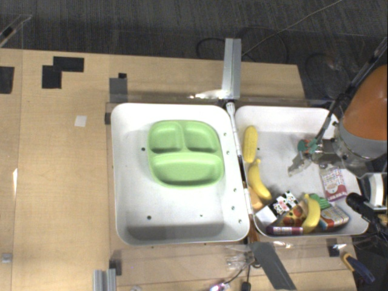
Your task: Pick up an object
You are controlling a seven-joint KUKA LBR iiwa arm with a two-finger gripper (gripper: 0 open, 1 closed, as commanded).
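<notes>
**Desk:** What does the frame show?

**Photographer:** A grey robot arm with an orange band [367, 111] reaches in from the right over the right-hand shallow white plastic bin [276, 126] on the pale wooden worktop [54, 180]. Its two-finger gripper [303, 156] hangs above a bare stretch of the bin floor, its thin metal fingers [295, 165] spread a little and pointing down to the left. Nothing sits between them.

**Desk:** So no object picked up?

**Photographer:** Not by this evidence. Every candidate lies in the bin. Two yellow bananas [254, 171] rest along the left wall, one above the other. A third, smaller yellow banana [311, 213] lies in the clutter at the near edge, beside a small black-and-white patterned box [282, 204] and a purple marker-like stick [285, 229]. A white packet with red print [333, 182] lies just below the wrist, near the right side.

**Desk:** And the other bin?

**Photographer:** The left white bin [130, 217] holds a light green plastic tray with three compartments [185, 152], well apart from the arm.

**Desk:** How far along, then?

**Photographer:** Early, I judge. The gripper is in the right bin but closed on nothing. Left to do: choose a target, descend, close, lift. The packet and the clutter are nearest; which one it aims for, I cannot tell.
</notes>
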